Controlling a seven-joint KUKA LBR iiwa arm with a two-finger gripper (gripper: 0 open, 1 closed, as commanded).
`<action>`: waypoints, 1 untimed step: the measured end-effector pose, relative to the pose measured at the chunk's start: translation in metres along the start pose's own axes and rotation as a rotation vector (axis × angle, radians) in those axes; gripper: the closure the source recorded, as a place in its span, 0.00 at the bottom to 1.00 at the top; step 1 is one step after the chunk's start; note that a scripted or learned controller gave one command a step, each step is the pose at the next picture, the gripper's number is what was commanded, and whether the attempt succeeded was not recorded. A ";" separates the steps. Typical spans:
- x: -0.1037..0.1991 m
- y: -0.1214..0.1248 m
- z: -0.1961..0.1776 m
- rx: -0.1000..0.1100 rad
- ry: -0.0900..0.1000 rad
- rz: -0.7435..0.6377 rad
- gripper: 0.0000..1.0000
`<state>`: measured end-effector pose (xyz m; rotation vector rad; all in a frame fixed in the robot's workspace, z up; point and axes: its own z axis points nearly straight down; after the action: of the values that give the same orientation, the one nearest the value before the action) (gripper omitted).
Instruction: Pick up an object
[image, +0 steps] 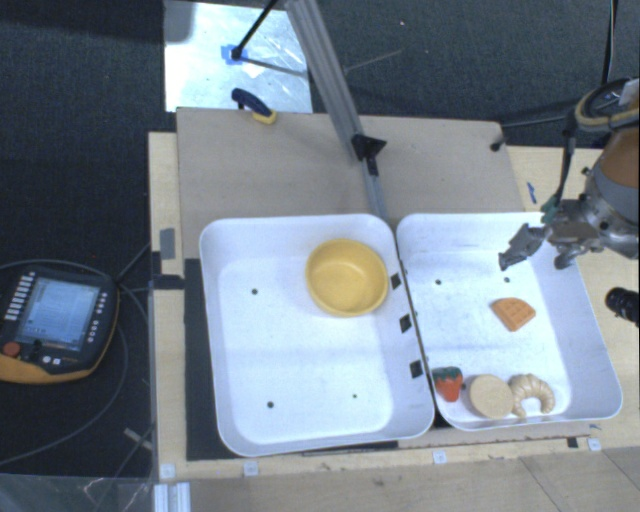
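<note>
The fingers (541, 250) stand spread apart, with nothing between them, hanging over the far part of the right bin (470, 235). One dark finger points left and down, the other sits a little to its right, and both are clear of the bin's contents. Behind them the grey wrist runs off to the right edge, with the orange band (622, 160) above it.

Nearer than the fingers and slightly left of them, an orange wedge-shaped piece (513, 313) lies flat on the bin floor, well apart from the fingers. Along the near wall of the same bin three things sit in a row: a small red and green item (448, 383) at the left corner, a round tan disc (490, 396) just beside it, and a pale croissant-shaped piece (533, 391) touching or almost touching the disc on its right.

The left bin (260, 400) adjoins the right bin along a shared edge. It holds a yellow bowl (346, 277), upright, in its far right part.

Both bins rest on the tabletop (270, 160), a tan board. A grey metal pole (335, 85) slants across the far side, ending at a black clamp near the bins' junction. A small blue and yellow item (253, 104) lies at the far left edge of the board. Off to the left, on the dark floor, sits a control pendant (55, 320) with a lit screen.
</note>
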<state>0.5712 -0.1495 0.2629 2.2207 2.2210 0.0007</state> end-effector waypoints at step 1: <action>0.003 -0.003 0.042 0.003 0.001 0.000 0.00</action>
<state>0.5679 -0.1462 0.2205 2.2223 2.2232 -0.0021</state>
